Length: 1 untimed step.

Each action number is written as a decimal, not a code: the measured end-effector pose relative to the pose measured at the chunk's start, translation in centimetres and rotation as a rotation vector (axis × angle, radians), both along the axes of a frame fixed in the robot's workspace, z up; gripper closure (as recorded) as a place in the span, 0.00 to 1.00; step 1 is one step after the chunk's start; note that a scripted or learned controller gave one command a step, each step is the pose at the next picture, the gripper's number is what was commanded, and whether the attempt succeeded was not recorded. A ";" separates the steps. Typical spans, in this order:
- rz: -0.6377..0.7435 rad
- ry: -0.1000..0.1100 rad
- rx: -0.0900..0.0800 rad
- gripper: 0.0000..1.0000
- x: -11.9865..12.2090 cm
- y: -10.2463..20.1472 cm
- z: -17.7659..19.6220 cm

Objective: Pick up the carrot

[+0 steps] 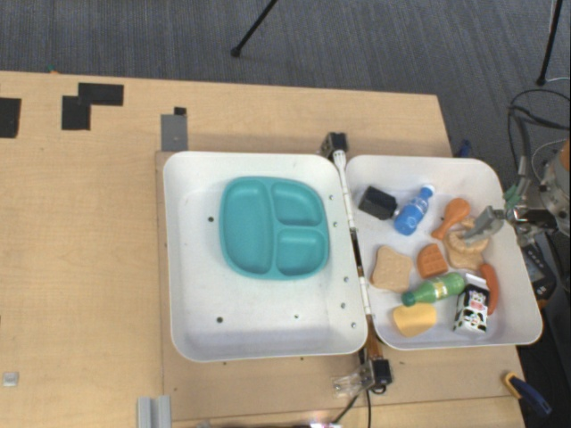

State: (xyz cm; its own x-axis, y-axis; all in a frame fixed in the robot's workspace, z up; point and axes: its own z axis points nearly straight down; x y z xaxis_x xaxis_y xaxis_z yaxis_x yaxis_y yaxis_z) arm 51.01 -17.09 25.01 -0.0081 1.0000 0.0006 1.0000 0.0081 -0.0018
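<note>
Counter [89,257] carries two white bins. Right bin [446,169]: end effector [486,221] enters from the right edge, over the bread-like piece [464,248]; finger spread cannot be told. Carrot [488,282] lies just below it near the right wall, long axis near vertical in view, beside the milk carton [473,308].
</note>
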 end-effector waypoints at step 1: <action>0.229 -0.009 -0.003 0.00 4.1 0.4 -14.8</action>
